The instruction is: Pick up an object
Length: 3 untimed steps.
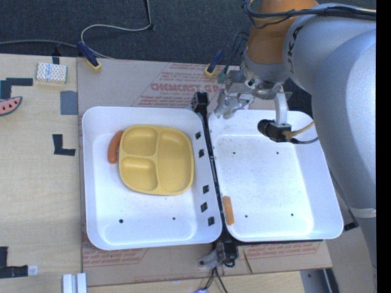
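My gripper (225, 110) hangs over the far left corner of the right bin (317, 182), by the divider between the bins. Its fingers stand open with nothing between them. A small orange sausage-shaped piece (227, 209) lies in the right bin at its near left edge, well toward the front from the gripper. In the left bin (98, 212) a yellow divided plate (156, 159) lies flat. An orange sausage (113, 147) rests against the plate's left rim.
A black cable end (272, 130) hangs from the wrist over the right bin's far side. The grey arm (342, 72) covers the right of the view. On the bench to the left lie a small sponge block (51, 72) and a watermelon-slice toy (9, 106).
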Available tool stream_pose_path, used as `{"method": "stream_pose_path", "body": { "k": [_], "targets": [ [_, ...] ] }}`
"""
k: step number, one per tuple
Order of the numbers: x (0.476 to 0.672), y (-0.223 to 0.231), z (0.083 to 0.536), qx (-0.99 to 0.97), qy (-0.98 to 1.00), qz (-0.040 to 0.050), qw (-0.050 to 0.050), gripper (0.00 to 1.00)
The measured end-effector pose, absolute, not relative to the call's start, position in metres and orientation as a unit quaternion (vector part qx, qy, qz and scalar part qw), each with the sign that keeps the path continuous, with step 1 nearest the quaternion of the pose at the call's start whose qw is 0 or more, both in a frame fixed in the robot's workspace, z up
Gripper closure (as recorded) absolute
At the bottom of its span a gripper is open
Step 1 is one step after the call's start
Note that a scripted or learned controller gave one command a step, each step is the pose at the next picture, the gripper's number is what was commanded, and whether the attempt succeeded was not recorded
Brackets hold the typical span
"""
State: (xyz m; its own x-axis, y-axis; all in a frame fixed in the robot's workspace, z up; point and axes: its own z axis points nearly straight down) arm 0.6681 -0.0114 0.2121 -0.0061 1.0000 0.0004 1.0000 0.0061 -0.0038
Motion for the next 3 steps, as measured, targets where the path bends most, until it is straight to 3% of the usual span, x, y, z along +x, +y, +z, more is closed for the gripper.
{"method": "stream_pose_path", "body": {
  "k": [1,2,3],
  "targets": [
    [0.6681,-0.0116,0.2119,-0.705,-0.709,0.0014,0.001,0.00],
    [0.6682,-0.0107,0.2214,-0.705,-0.710,0.0013,0.002,1.00],
    [0.6681,-0.0108,0.2213,-0.705,-0.710,0.0015,0.002,0.00]
  ]
}}
